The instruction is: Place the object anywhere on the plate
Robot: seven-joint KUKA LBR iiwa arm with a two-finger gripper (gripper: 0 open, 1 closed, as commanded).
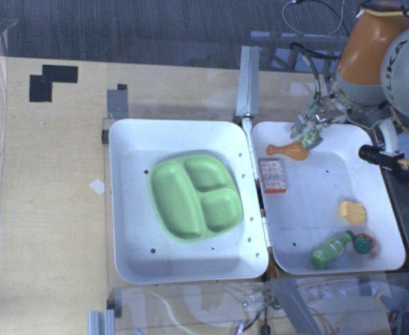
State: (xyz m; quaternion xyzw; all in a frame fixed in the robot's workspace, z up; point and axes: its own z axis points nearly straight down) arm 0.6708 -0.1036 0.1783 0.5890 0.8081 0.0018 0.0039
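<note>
Orange drumstick (289,151) lies in the right bin (393,257), not yet on the green plate (194,195).
The gripper (310,132) hovers just beside the drumstick's fat end; whether its pincer is apart or together cannot be told. Judged step: the grasp. Next comes lifting it leftward across the bin wall onto the plate.

Grey arm (408,68), orange band (368,44) — black cables, metallic claw (309,128)
</note>
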